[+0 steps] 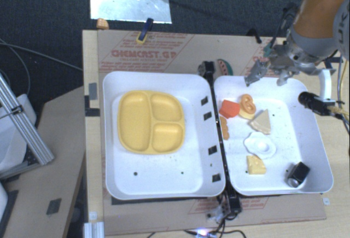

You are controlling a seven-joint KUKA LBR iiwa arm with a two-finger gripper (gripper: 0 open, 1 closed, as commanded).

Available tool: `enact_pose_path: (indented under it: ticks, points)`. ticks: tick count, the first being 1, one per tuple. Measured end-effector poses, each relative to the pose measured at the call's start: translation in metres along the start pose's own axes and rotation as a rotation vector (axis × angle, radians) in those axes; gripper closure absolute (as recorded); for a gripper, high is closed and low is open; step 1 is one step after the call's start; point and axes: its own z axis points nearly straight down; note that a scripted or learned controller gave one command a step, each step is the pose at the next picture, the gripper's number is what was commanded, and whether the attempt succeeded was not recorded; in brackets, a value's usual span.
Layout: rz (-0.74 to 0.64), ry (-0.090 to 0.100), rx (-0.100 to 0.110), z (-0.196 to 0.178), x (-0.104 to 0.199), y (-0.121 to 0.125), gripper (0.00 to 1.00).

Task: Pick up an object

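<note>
The claw (268, 74) hangs with fingers apart and nothing between them, above the right bin's (314, 138) far edge, near the pretzel (248, 104).

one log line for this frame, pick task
phase: approach | gripper: open, above right bin far edge, holding nothing | nearest: pretzel, red wedge | left bin: yellow tray

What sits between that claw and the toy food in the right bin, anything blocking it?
Nothing visible. The gripper hangs over the right bin's far edge, and the nearest pieces, the pretzel and the red piece, lie uncovered just below it.
</note>
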Motion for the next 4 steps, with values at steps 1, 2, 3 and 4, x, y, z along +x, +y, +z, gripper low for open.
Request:
enact_pose_path:
  ticks: [1, 2, 3, 4]
  points:
    - [0.005, 0.000, 0.010, 0.128, -0.042, 0.014, 0.00]
    - [0.008, 0.001, 0.010, 0.162, -0.085, -0.070, 0.00]
    - [0.005, 0.002, 0.004, 0.177, -0.065, -0.144, 0.00]
    - [0.001, 0.001, -0.005, 0.164, -0.065, -0.139, 1.00]
